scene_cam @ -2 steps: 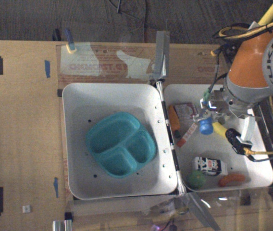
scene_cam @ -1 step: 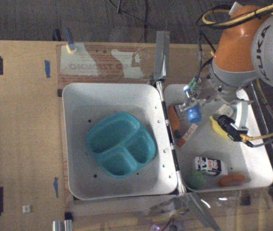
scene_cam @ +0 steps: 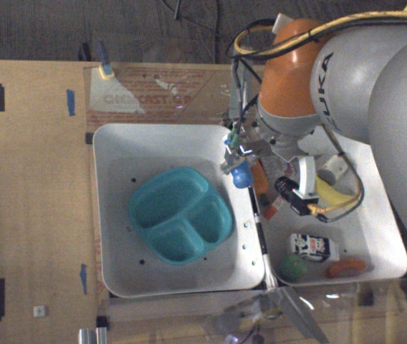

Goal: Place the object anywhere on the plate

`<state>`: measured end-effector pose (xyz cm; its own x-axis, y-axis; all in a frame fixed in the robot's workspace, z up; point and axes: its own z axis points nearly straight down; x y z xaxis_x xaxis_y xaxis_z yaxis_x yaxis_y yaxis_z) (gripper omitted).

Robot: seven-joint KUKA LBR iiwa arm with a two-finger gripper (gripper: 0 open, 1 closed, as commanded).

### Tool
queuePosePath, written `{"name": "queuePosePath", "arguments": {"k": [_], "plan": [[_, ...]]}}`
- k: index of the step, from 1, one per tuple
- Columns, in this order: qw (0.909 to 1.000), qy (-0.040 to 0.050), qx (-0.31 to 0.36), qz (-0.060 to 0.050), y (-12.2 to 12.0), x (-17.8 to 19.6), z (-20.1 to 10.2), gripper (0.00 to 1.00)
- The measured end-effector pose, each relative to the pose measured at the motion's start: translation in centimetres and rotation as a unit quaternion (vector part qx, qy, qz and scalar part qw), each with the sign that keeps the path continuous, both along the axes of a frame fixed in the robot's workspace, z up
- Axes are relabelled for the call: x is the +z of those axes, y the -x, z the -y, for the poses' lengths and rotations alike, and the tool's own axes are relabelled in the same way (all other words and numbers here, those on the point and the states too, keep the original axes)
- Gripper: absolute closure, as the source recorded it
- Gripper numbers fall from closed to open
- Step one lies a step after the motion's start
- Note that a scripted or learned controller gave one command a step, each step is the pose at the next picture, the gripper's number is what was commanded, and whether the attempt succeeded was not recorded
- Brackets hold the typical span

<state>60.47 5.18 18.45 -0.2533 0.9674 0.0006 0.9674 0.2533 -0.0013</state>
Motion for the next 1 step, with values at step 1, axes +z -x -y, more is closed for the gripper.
{"name": "queuePosePath", "arguments": {"k": [1], "plan": [[0.9990, -0.0001, 0.046, 0.000, 4.13, 0.93, -3.83, 1.00]]}}
